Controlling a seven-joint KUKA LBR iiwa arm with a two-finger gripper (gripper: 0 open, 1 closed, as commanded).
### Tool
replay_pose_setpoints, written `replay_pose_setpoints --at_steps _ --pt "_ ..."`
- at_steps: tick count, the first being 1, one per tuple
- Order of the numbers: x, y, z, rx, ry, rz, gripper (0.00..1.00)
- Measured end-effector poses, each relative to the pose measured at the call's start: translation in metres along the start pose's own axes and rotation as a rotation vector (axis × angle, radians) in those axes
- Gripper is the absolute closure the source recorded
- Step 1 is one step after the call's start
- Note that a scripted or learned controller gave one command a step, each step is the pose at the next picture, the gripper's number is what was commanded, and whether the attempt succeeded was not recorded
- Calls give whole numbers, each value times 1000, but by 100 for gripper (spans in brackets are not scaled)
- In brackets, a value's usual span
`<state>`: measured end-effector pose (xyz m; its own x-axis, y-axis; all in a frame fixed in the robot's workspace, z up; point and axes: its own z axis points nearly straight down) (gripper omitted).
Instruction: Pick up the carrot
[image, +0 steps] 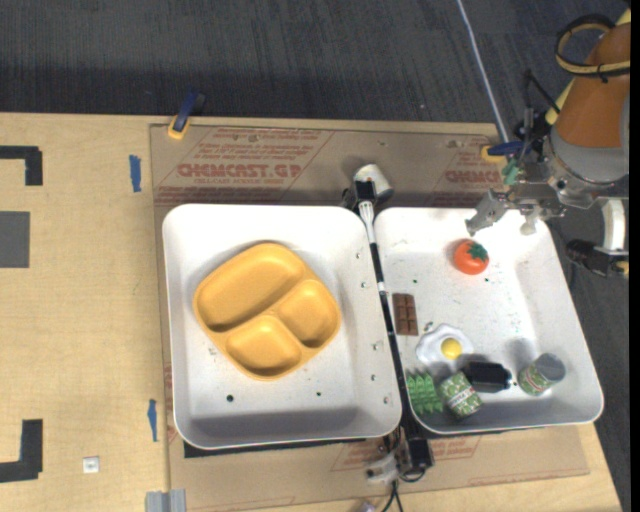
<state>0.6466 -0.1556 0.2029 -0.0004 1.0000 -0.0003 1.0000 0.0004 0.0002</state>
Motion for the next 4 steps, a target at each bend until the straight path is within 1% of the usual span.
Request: replay_pose_setpoints --at_steps 1,2,3,4 --pt "44 -40 102 2 2 -250 0" --pt "-13 -15 86 23 5 -347 0" --pt "36 -52 92 0 1 -344 0" --pt "-53 3 80 -3 -2 -418 0"
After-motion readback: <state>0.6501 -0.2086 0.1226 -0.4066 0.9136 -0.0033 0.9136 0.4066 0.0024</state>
